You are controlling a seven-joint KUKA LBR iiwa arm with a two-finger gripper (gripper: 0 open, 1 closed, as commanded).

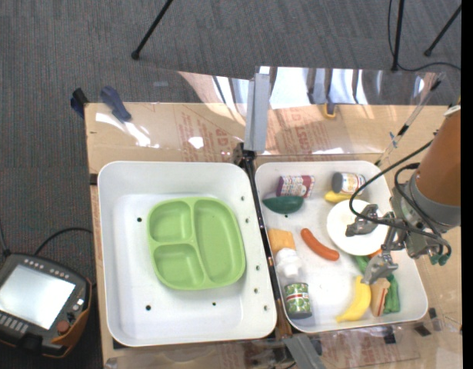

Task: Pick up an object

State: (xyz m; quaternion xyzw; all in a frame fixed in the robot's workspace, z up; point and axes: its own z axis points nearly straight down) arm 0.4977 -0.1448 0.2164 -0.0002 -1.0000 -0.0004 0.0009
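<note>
Object for pickup was not fixed by the task; the candidates all lay in the right bin (415,279), lower right of the frame. The gripper (378,244) hung low over that bin's right side, above the white plate (351,233) and the green piece (364,264) below it. Whether it was clenched or released could not be told; nothing was seen grasped. Nearest targets: a banana (356,301) at the bin's lower right, touching a striped wrapped item (381,296); a red sausage (319,244) lying alone at mid-bin. The sausage looked the cleaner choice, with bare floor on both long sides; closing across its short width would suit it. The banana sat close to the bin wall and against its neighbour, so a descent there risked striking the rim or nudging both. Further left, a white bottle (287,263) and a green-labelled jar (298,299) lay crowded against the divider. Cans (295,185) and a dark green vegetable (283,204) filled the upper part. The left bin (121,206), holding a green divided tray (196,241), offered wide open floor around the tray.
</note>
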